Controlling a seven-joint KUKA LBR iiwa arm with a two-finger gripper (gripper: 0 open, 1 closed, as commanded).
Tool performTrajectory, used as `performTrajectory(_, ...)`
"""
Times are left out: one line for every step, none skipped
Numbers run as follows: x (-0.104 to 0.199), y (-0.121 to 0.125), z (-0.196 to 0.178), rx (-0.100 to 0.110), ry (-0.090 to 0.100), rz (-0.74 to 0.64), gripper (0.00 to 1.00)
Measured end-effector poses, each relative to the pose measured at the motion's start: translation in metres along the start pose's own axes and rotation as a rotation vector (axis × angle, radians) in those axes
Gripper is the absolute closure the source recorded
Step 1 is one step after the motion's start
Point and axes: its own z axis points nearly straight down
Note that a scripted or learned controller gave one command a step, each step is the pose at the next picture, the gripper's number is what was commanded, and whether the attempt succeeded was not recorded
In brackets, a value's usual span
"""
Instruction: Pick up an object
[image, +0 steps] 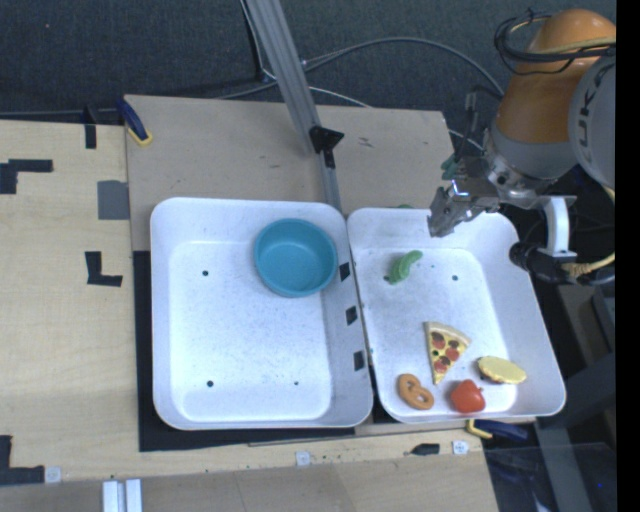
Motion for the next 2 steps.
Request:
performTrajectory(0.039, -0.02, 0.0, 0.001, 0.0, 0.001, 1.0)
performTrajectory(0.087, -0.042, 0.0, 0.001, 0.0, 0.0, 1.0)
